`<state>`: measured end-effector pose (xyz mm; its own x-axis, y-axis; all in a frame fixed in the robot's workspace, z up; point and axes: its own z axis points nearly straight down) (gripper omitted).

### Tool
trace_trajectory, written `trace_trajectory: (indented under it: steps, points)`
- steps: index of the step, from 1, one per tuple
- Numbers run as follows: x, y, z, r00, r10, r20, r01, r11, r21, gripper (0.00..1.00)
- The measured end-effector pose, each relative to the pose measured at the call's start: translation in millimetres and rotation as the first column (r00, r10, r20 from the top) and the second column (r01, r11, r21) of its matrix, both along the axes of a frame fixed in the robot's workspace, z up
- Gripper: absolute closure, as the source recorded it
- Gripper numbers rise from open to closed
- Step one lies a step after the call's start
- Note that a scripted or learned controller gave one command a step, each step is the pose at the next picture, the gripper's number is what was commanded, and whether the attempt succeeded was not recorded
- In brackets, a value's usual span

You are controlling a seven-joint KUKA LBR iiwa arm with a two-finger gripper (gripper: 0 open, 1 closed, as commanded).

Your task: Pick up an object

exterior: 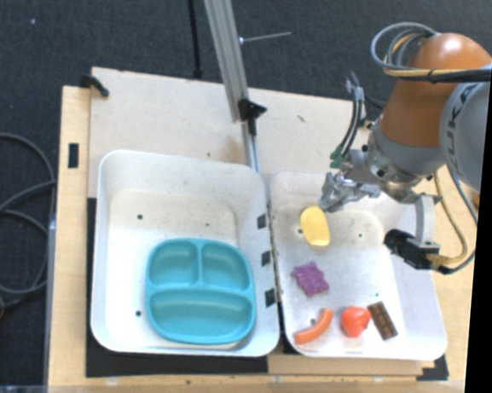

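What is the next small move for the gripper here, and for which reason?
Probably a short descent toward the yellow object. The gripper hangs just above and to the right of it in the right bin, and nothing is seen held. The purple piece lies apart from it, so the approach looks free.

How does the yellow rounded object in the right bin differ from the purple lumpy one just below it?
The smooth yellow rounded object looks larger than the bumpy purple lumpy object. The yellow one lies nearer the bin's far end, directly beneath the gripper; the purple one sits mid-bin, apart from the arm. Both rest on the floor of the right white bin, neither touching another item.
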<state>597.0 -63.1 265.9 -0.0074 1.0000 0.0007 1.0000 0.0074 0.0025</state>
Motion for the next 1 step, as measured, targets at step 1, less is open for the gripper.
trace_trajectory:
  steps: [1]
  points:
    - [12.6, 44.9, -14.1, 1.0, -0.001, -0.003, 0.001, 1.0, 0.0, 1.0]
